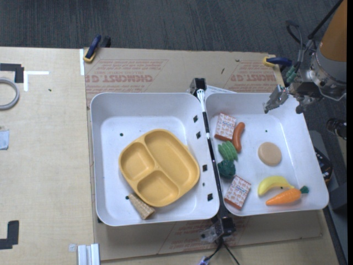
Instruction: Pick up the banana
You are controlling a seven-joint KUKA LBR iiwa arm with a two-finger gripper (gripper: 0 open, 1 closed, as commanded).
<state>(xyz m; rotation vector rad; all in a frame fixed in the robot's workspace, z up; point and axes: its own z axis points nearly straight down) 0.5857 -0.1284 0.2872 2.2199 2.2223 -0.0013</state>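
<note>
Gripper point(287, 99) above bin corner; banana point(274, 184) lies left-right, ends down.

An orange band point(337, 35) wraps the arm right above a pale grey wrist ring point(330, 77). Below that band, dark cables point(300, 37) loop beside the housing, and the gripper point(287, 99) is metal-grey, with thin, angular fingers point(274, 101).

One fixed camera looks down at a slant on both white bins point(148, 101), arm point(331, 43) entering from the right.
</note>
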